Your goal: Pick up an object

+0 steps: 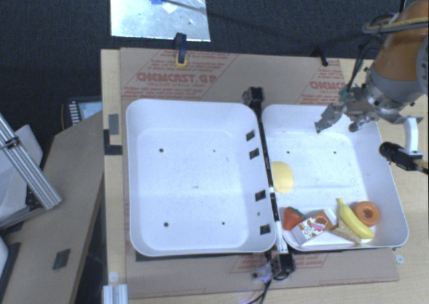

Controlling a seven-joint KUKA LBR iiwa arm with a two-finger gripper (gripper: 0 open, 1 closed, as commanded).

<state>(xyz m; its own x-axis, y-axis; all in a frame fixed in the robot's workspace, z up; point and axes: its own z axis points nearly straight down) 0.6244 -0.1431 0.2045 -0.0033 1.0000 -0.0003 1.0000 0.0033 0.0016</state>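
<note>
Over the far edge of the shallow white right-hand bin [375,182] hangs the grey two-finger gripper [333,119], with nothing between its fingers; whether they stand apart or together I cannot tell. Every candidate lies untouched in that bin: a pale yellow rounded object [282,177] against its left wall, and along its near edge a red piece [292,217], a small white printed packet [313,226], a yellow banana [354,219] and an orange round piece [366,213]. By my judgement the pick has not begun: choosing, descending, gripping and lifting all remain.
</note>
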